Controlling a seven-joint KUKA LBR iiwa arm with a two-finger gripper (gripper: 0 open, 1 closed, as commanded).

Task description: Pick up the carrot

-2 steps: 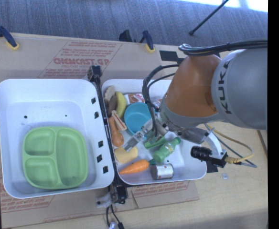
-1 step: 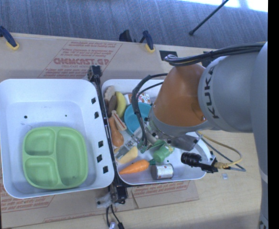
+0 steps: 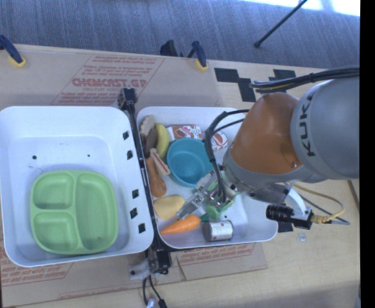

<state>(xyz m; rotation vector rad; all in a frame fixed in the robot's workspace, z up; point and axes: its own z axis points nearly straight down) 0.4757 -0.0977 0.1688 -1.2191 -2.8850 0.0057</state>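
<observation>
Since the fingers (image 3: pixel 200 201) hang released just above the small orange carrot (image 3: pixel 181 224), I fear they'll nudge the neighbouring silver tin can (image 3: pixel 218 230).

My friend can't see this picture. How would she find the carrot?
Look in the right-hand white bin, along its near edge. The carrot lies there beside a small metal can, below a pale yellowish potato-like piece. It is the only bright orange, pointed thing.

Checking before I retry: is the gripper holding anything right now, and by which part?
Nothing is visibly held. The gripper hangs just above the carrot, which lies in the right bin.
</observation>
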